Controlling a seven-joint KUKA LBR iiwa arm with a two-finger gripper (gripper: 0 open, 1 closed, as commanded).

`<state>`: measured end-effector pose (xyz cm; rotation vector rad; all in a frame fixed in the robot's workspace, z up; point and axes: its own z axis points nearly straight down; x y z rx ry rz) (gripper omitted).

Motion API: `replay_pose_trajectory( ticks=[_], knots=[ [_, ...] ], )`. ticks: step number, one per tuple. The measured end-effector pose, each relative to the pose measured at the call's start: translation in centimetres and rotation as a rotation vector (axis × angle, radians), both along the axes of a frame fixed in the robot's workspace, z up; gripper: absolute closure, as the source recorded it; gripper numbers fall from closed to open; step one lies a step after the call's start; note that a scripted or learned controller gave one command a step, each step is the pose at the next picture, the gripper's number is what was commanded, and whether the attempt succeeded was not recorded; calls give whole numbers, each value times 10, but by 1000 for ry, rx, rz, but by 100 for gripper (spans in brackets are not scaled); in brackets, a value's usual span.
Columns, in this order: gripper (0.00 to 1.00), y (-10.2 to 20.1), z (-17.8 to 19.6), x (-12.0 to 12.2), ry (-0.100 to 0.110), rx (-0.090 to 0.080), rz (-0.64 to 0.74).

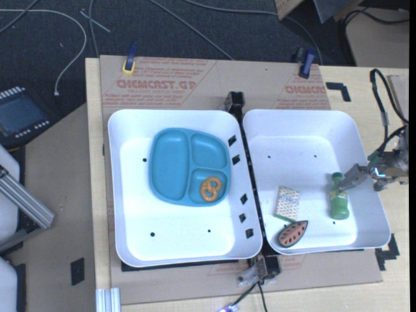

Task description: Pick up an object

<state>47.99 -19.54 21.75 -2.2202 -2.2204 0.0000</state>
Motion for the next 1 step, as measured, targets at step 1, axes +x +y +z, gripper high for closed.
replay_pose_trajectory(
  ticks=[1],
  knots=[
    [0, -3, -62, 2, 6, 3, -1]
  ],
)
